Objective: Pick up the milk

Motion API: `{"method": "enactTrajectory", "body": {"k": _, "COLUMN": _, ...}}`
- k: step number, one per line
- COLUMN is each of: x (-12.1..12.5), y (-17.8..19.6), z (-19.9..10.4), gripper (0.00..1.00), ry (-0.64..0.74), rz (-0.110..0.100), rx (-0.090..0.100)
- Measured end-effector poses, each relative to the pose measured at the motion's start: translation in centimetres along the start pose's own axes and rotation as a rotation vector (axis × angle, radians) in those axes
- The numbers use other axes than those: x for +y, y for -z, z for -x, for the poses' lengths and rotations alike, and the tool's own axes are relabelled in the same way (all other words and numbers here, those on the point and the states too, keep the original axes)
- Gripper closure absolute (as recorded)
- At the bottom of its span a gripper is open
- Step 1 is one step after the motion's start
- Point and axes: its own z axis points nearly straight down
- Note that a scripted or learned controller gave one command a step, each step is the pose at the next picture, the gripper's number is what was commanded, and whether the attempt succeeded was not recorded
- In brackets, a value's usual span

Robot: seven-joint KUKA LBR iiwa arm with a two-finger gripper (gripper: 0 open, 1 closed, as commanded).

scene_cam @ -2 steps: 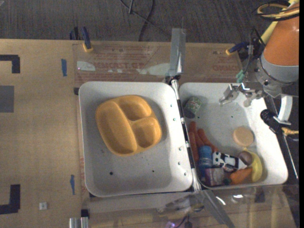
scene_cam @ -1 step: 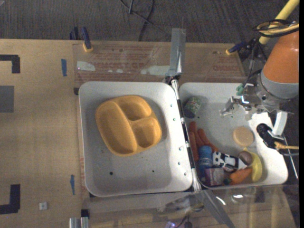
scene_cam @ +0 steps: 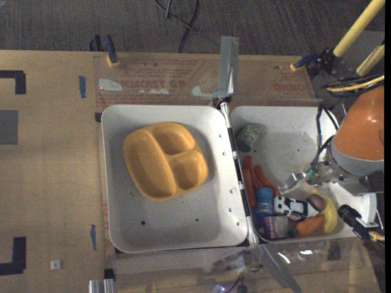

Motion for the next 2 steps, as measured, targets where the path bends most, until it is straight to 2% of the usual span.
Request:
{"method": "enactTrajectory", "body": {"k": 1, "x": -0.8, "y": -2.5, "z": -4.1, "gripper": 0.00, "ry": -0.123, "rz": 0.015, "rx": -0.006}}
{"method": "enactTrajectory", "body": {"k": 2, "x": -0.7, "y": -1.5, "z": -4.1, "gripper": 1.00, "ry": -0.125, "rz": 0.019, "rx": -0.007}}
